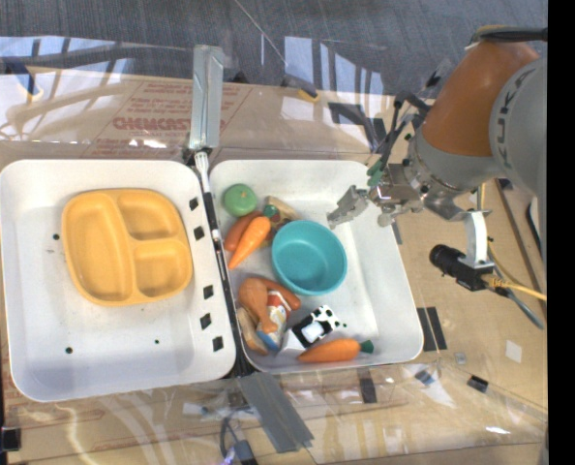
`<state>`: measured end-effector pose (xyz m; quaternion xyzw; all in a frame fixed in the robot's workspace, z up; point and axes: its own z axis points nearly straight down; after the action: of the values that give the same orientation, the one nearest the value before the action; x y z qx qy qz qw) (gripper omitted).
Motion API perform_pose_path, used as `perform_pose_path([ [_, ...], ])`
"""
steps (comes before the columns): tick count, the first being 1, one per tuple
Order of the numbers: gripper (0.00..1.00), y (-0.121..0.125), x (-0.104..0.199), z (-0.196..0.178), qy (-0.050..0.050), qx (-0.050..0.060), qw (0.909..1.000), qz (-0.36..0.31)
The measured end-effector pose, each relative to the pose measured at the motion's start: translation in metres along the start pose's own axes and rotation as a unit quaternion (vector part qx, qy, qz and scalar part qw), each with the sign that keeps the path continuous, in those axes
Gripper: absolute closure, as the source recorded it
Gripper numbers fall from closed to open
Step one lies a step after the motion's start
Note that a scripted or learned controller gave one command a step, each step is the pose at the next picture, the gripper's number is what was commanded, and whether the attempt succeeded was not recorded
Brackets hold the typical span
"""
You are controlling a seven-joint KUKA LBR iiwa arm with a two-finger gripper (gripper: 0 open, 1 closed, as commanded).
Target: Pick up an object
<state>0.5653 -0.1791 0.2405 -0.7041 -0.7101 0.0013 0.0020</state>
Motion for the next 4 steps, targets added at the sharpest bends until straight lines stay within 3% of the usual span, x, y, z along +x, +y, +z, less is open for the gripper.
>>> perform_pose_path([
  [1, 0.0, 0.046, 0.04, 0.147, -0.001, -0.004, 0.9992, -0.04],
  [2, 0.0, 0.011, 0.045, 0.149, 0.0, -0.002, 0.9981, -0.062],
  [3, 0.0, -0.026, 0.019, 0.149, 0.0, 0.0, 0.9976, 0.07],
  [4, 1.0, -0.025, 0.02, 0.139, 0.001, 0.0, 0.9977, 0.068],
])
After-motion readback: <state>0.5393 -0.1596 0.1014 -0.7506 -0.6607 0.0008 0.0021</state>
